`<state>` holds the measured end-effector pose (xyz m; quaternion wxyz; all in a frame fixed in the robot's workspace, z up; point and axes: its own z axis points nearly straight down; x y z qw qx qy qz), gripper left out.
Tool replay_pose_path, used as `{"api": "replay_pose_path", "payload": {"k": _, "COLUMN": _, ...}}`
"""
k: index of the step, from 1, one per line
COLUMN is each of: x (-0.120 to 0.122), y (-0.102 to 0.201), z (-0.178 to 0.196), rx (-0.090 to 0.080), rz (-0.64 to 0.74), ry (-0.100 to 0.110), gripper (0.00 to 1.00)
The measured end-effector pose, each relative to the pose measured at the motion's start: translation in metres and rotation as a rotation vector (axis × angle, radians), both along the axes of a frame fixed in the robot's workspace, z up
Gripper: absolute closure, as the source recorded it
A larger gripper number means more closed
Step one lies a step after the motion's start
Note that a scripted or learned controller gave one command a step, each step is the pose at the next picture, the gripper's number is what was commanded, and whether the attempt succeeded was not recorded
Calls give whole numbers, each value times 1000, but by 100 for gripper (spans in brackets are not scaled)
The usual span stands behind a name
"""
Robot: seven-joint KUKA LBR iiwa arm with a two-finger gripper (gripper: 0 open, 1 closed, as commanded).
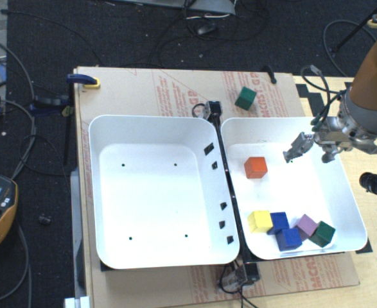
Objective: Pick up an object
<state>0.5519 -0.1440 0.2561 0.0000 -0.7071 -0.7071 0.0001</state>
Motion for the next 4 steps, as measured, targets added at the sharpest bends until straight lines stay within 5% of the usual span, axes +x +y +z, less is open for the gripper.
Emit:
{"api": "replay_pose_path", "payload": {"k": 1, "x": 90, "y": 32, "z": -65, "rx": 1, "rz": 4, "ry": 3, "gripper": 0}}
{"api": "replay_pose_path", "payload": {"k": 2, "x": 66, "y": 26, "z": -156, "rx": 0, "rz": 0, "ry": -3, "gripper": 0}}
{"api": "replay_pose_path", "payload": {"k": 3, "x": 65, "y": 26, "z": -148, "rx": 1, "rz": 0, "ry": 0, "gripper": 100}}
{"api": "replay_pose_path", "payload": {"k": 4, "x": 107, "y": 94, "z": -64, "rx": 1, "rz": 7, "ry": -8, "gripper": 100}}
